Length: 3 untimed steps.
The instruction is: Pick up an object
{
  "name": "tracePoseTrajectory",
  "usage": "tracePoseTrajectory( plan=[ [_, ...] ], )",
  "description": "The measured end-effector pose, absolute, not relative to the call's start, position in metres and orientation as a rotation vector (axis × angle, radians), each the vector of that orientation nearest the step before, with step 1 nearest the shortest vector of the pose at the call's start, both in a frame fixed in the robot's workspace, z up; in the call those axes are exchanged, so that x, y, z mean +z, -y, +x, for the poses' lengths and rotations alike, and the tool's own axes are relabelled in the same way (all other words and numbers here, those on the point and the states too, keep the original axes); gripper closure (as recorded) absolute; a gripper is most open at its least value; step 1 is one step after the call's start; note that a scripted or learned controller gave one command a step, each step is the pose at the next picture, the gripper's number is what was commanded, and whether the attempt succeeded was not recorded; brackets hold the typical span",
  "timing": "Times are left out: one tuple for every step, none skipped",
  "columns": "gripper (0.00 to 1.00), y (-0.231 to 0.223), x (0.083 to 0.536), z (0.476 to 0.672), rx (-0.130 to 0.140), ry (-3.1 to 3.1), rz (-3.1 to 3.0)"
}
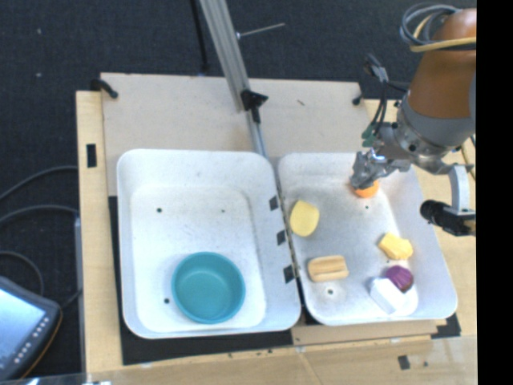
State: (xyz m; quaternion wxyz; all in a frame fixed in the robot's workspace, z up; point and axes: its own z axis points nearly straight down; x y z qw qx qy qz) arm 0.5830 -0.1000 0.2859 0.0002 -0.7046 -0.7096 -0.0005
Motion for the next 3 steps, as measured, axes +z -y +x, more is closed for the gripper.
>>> tracePoseTrajectory(
  plan=[
    [1.0, 0.051, 0.267, 0.584, 0.0, 2.228, -2.214],
    [1.0, 0.001, 0.25, 0.585, 0.0, 2.227, -2.213],
    [1.0, -0.047, 0.256, 0.591, -0.003, 2.23, -2.213]
  ],
)
